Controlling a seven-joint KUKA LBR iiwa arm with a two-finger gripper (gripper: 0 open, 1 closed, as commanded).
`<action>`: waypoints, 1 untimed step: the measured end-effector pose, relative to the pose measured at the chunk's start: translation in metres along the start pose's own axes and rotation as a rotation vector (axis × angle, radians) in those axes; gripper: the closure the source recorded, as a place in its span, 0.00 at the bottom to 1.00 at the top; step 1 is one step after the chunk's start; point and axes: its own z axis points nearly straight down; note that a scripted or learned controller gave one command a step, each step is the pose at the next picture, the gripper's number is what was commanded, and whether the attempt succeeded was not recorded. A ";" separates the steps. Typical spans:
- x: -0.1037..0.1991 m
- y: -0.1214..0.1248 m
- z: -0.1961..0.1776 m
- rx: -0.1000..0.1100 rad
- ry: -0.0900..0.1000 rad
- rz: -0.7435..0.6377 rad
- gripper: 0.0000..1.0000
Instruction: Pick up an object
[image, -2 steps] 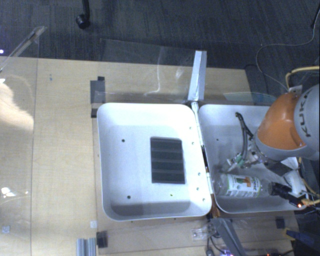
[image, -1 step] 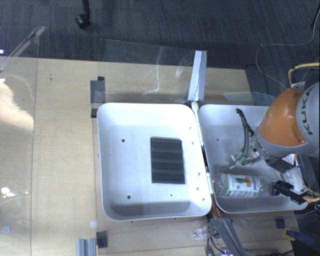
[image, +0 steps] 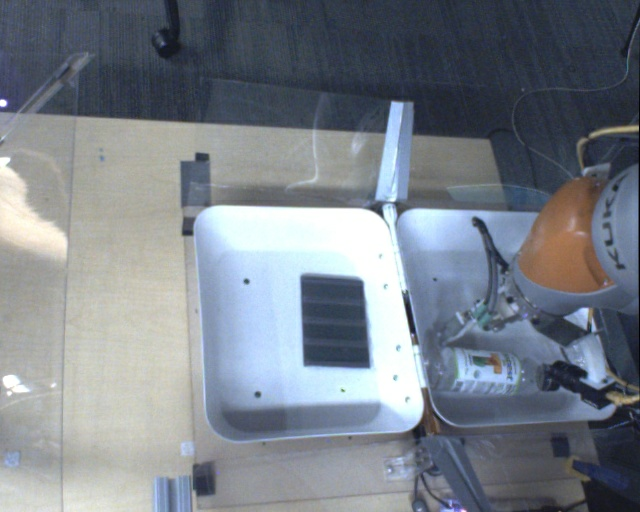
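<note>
Gripper (image: 487, 318) hangs low in the right bin (image: 440, 250), just above a white bottle (image: 483, 370) lying on its side; whether it's parted we cannot tell. We judge ourselves mid-approach: next comes a descent onto that bottle. Left, a dark ridged tray (image: 335, 320) sits in the left bin (image: 240, 250) on the wooden bench (image: 120, 300).

Arm (image: 585, 245) is showing a rounded orange band w/ grey casing above and below it, part of a dark printed marking on the grey at the right edge, a thin black cable running alongside, and a slim metallic gripper (image: 480, 320) w/ a small green bit.
</note>
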 end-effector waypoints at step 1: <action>0.000 0.003 -0.011 -0.005 -0.002 -0.001 1.00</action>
